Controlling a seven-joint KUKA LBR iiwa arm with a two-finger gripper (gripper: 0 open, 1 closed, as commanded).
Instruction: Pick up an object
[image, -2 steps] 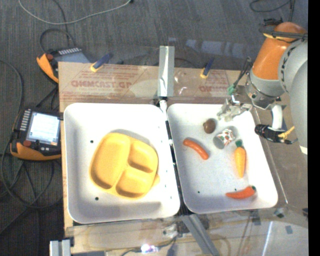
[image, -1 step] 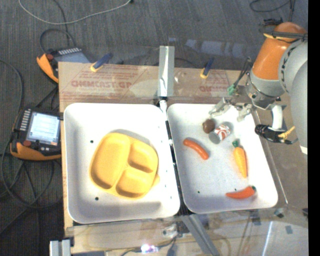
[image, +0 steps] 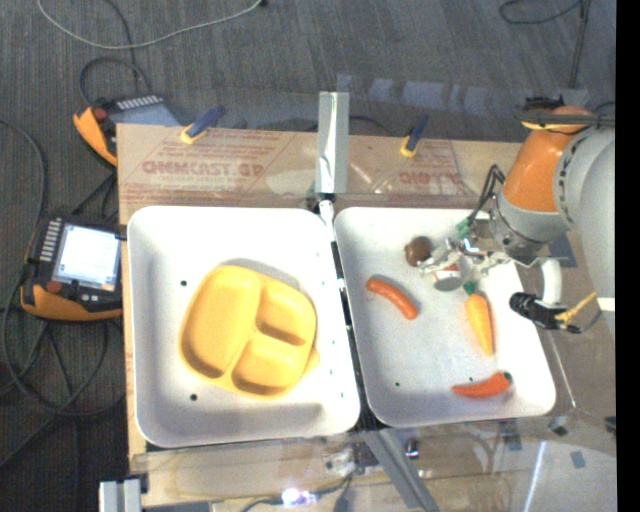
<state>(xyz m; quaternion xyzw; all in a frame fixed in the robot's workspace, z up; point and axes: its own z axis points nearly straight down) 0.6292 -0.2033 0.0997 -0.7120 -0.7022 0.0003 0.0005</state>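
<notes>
Arm: the grey arm with the orange band (image: 538, 170) comes in from the right side and bends down over the far right part of the right bin.
Claw: the metal two-finger claw (image: 462, 262) sits low in the right shallow white bin (image: 440, 400), near its far edge; whether it is wide, narrow or holding anything cannot be told, as the tip is a blur of bright metal.
Brown ball: a small dark brown round object (image: 418, 249) lies just to the left of the claw, near the far wall of the right bin; touching or apart cannot be told.
Sausage: an orange-red sausage-shaped toy (image: 391, 297) lies at a slant left of the bin's middle, apart from the claw.
Carrot: an orange plastic carrot with a green top (image: 481, 321) lies lengthwise just in front of the claw, green end toward it.
Chilli: a red-orange curved pepper-shaped toy with a green stem (image: 481, 386) lies near the front right corner of the right bin.
Left bin: the left shallow white bin (image: 150, 300) holds a yellow plastic tray with three compartments (image: 250, 328), tilted a little.
Surface: both bins rest side by side on a brown board surface (image: 230, 160) with red lettering.
Beside the surface: a handheld control pendant with a lit screen (image: 82, 260) lies on the grey floor to the left.
</notes>
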